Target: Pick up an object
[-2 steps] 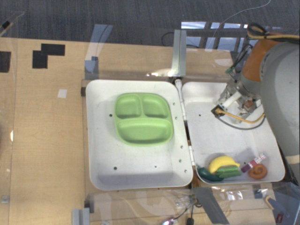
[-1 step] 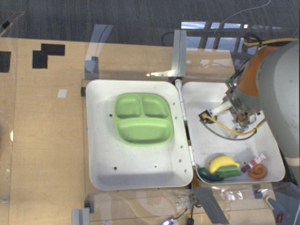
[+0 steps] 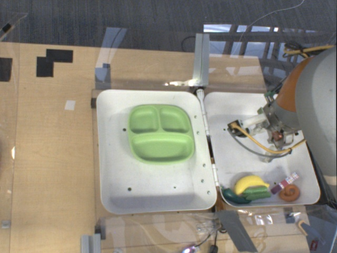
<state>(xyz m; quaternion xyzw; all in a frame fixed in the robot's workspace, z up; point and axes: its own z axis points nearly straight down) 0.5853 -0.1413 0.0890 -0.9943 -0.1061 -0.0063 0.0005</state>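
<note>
My gripper point(image 3: 277, 137) hangs over the right part of the right bin point(image 3: 231, 165), below the orange band of the arm. Along that bin's front edge lie a yellow banana point(image 3: 250, 183), a dark green vegetable point(image 3: 247, 194) under it, a brown ring-shaped piece point(image 3: 289, 193) and a small purple and white item point(image 3: 289, 181). All of these lie nearer the front than the gripper, apart from it. Nothing shows in the gripper's grasp.
The left bin point(image 3: 116, 183) holds a light green divided plate point(image 3: 160, 133) near its middle. A metal divider point(image 3: 206, 141) separates the two bins. The arm's large grey body point(image 3: 318, 104) covers the right bin's far right corner.
</note>
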